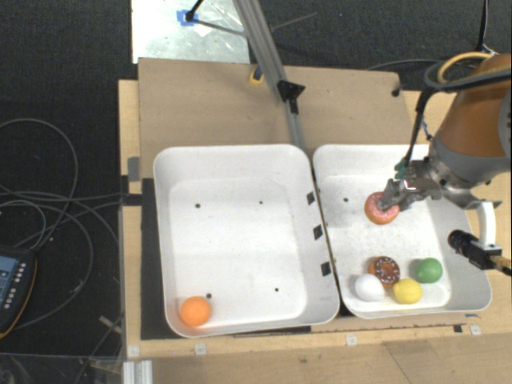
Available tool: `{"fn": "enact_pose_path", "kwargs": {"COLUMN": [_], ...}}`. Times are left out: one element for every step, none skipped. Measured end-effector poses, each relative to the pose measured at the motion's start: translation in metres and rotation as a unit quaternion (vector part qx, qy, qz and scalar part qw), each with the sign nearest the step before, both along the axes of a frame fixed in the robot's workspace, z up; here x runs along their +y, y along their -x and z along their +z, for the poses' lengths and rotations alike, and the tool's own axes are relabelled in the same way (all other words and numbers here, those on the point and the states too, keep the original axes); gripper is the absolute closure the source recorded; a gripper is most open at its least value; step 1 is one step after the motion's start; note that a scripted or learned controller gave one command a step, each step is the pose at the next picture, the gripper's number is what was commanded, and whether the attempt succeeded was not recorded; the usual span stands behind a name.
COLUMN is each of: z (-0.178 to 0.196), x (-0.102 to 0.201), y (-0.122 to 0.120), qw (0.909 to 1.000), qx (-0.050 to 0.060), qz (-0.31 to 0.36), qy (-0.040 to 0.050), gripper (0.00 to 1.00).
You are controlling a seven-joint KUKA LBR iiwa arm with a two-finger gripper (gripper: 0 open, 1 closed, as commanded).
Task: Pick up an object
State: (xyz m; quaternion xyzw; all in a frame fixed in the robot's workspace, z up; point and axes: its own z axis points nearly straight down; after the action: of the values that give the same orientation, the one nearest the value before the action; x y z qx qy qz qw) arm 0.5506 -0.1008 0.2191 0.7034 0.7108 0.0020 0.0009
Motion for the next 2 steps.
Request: {"fn": "enact_pose_path", "kwargs": {"z": [0.01,0.001], "x": [0.053,0.105], "y": [-0.031,-0.049], "qw": [1.0,1.0], "qx": [0.0,0.001], "qz": [0.0,0.0], "qy": [-0.0001,-0.0003], "gripper": [1.0,1.0]}}
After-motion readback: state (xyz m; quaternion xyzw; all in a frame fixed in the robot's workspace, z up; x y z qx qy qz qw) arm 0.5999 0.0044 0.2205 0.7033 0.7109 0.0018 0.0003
